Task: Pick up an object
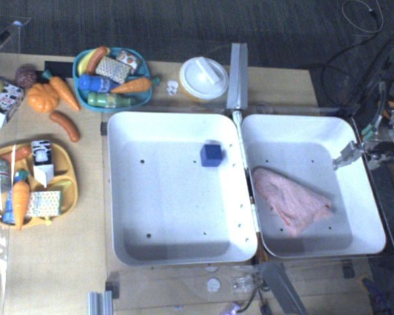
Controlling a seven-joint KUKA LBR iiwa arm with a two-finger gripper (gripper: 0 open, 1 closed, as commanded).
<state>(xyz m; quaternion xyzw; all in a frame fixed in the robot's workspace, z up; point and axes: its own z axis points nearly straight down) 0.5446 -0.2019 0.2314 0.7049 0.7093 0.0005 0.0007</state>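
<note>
the pincer (347, 155) sits at the right rim of the right bin (315, 126), low at the bin's edge, and it is too small and blurred to tell whether it is spread or pressed together; nothing can be seen between it. two things could be picked. the pink cloth (290, 199) lies flat on the floor of the same bin, just down and to the left of the pincer, near but apart from it. the blue cube (212, 154) rests in the left bin (171, 248), well apart to the pincer's left, past the wall where the bins meet.

the cloth is the closer target, and my judgement is that it is also the riskier one: limp and spread thin, it may slide away or give only a fold that slips out on the lift. a descent too near the rim could strike the bin wall. going for the cube means crossing the divider, and a low path could clip it. the cube is small, so a slight offset could nudge it aside.
</note>
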